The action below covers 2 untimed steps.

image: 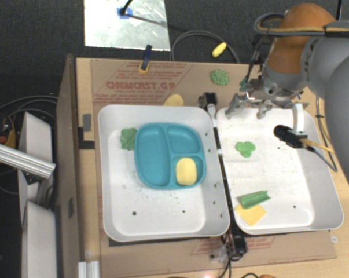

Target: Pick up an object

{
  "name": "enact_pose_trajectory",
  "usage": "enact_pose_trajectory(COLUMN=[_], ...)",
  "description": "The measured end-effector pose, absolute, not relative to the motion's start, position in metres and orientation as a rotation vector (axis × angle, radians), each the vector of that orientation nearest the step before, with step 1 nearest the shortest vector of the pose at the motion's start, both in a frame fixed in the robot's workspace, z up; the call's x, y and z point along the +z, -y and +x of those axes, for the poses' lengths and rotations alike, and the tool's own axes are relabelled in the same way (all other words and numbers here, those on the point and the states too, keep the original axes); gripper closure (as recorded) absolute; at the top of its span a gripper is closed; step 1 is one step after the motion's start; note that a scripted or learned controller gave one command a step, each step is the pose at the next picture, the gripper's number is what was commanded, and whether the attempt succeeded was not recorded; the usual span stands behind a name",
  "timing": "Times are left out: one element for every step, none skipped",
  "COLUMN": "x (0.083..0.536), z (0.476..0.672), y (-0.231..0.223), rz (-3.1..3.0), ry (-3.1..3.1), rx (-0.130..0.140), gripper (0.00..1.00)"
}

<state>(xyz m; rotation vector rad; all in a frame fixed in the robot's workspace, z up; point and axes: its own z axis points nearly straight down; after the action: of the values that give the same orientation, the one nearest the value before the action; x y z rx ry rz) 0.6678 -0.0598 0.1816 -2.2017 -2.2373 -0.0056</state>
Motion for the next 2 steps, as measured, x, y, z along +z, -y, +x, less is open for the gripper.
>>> enact_pose_trajectory(x=[0.087,0.104], z=[0.626,0.631], y=[0.091,0.089], rz=[-2.219,-2.221], ry=[2.216,2.225], rx=[0.008,-0.005], gripper=[0.0,1.0])
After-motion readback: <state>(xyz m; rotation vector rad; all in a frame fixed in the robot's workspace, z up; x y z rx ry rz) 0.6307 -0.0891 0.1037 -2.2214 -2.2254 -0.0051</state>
